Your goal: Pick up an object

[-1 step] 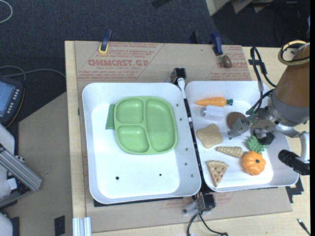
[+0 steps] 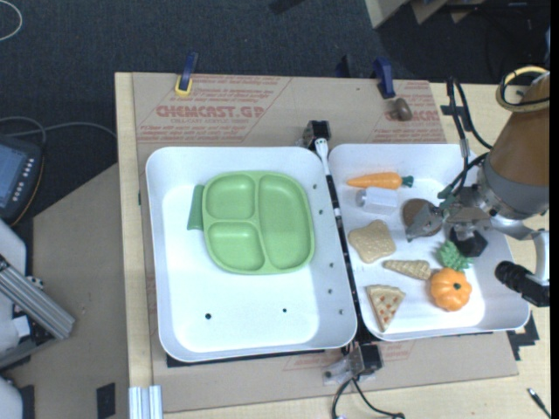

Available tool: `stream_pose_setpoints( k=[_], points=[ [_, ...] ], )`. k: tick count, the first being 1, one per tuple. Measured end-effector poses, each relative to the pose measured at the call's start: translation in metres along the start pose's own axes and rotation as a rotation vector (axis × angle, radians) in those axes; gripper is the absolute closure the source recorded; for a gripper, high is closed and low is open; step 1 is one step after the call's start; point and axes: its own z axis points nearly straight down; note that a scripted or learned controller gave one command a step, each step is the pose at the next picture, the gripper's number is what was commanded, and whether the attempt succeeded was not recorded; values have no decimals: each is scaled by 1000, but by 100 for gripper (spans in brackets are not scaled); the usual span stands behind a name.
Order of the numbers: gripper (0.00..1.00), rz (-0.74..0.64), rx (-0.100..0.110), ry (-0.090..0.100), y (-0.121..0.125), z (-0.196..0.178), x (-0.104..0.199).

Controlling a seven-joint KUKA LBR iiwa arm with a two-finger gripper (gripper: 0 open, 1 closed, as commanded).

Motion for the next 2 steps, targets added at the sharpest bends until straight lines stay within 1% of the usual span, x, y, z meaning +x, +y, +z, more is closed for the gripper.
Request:
stream_pose_setpoints(
  k=[1, 2],
  points=[
    [0, 0, 6, 3, -4, 45, 6],
    [0, 1, 8, 3, -5, 98, 7]
  ],
)
